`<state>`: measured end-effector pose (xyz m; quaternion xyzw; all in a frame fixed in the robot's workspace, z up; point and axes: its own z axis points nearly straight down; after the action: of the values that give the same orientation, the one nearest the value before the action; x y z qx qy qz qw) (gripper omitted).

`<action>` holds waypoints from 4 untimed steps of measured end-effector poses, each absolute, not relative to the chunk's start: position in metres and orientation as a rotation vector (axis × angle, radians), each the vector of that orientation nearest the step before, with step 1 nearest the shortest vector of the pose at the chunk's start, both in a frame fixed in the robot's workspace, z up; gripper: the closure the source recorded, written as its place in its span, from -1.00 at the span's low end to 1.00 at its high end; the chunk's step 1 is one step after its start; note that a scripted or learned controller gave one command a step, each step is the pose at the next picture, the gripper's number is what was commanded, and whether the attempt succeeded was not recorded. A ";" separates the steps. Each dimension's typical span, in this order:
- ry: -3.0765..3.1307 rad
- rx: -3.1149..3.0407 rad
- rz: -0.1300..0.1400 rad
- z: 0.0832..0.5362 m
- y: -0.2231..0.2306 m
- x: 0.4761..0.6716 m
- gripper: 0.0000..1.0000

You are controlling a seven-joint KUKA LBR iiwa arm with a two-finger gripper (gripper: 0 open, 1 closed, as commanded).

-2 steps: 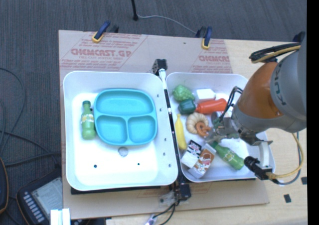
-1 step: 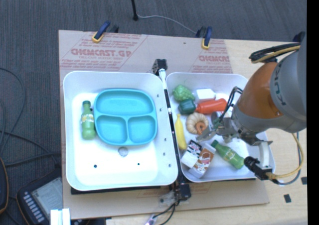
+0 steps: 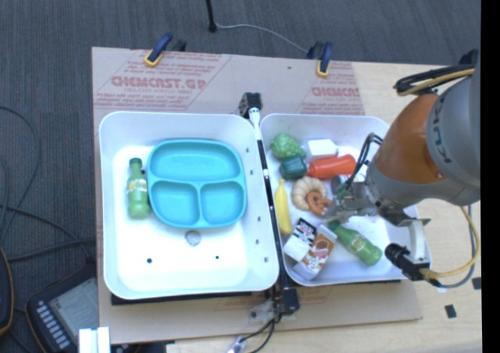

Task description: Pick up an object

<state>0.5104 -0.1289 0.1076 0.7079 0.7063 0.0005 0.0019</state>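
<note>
The right bin (image 3: 375, 123) holds several toy foods: a green leafy piece (image 3: 285, 144), a white block (image 3: 322, 147), a red-orange piece (image 3: 332, 165), a dark green piece (image 3: 294, 167), a tan and orange shrimp-like piece (image 3: 311, 194), a yellow banana (image 3: 282, 208), a green bottle (image 3: 356, 243) and a small printed carton (image 3: 309, 247). My gripper (image 3: 342, 200) reaches down into this bin from the right, just right of the shrimp-like piece and above the green bottle's neck. The arm's grey and orange wrist covers the bin's right part.
The left bin (image 3: 117, 250) holds a blue divided tray (image 3: 197, 183), a green bottle (image 3: 137, 187) lying along its left side and a small grey object (image 3: 192, 238) below it. Clamps (image 3: 159, 48) hold the cardboard base at the back.
</note>
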 end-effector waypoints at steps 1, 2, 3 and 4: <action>2.215 2.221 0.003 0.108 -0.129 0.511 -1.00; 2.217 2.222 0.002 0.117 -0.129 0.510 1.00; 2.217 2.222 0.002 0.117 -0.128 0.510 -1.00; 2.201 2.215 0.003 0.089 -0.108 0.488 -1.00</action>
<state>0.4882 -0.1081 0.0895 0.7093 0.7048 0.0010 0.0095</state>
